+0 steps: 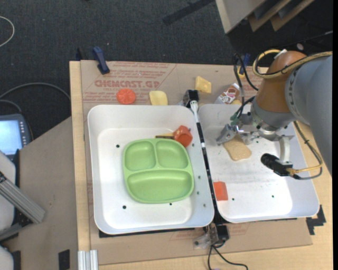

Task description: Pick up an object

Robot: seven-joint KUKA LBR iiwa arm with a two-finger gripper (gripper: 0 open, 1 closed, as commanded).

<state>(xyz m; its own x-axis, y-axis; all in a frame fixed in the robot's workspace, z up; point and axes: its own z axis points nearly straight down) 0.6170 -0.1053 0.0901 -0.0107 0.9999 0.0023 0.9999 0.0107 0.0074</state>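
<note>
1. Currently, in the camera view, the grey two-finger gripper (231, 133) hangs low in the right shallow white bin (296, 205), just beside the tan flat bread-shaped piece (237, 151).
2. Jaw state: cannot tell; nothing is visibly held.
3. Progress: judged early; grasp and lift remain.
4. Alternatives: an orange-red block (220, 191) lies nearby; a green divided plastic plate (157, 171) sits in the left bin (100, 174).
5. Obscured: the wrist hides the fingertips.

You are looking at dark grey carpet (132, 31) around a cardboard-topped bench (84, 174). A lit screen (10, 138) sits off the bench's left edge, a white cable (31, 89) loops beyond it, and cardboard boxes (253, 13) stand past its far right corner.
</note>
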